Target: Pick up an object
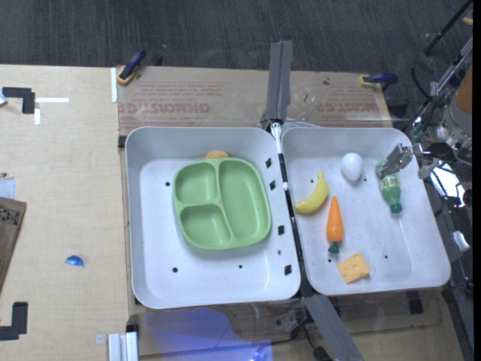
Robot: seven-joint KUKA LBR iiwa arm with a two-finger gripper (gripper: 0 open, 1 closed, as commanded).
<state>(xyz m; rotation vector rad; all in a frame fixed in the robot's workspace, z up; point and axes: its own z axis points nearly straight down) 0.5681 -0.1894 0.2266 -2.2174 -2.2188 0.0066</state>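
Nearest the right bin's front edge lies a cheese wedge; the likely pick target, a green bottle, lies near its far right corner. Directly over the bottle's top hangs the gripper, positioned for descent; whether it is open or closed cannot be told

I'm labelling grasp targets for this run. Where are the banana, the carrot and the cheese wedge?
banana (313, 195), camera view, middle of its curved yellow body.
carrot (334, 219), camera view, middle of the orange root.
cheese wedge (352, 267), camera view, centre of its top face.

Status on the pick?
Gripper over right bin, nothing seen held. Green bottle just below it. Egg, banana, carrot lie apart.
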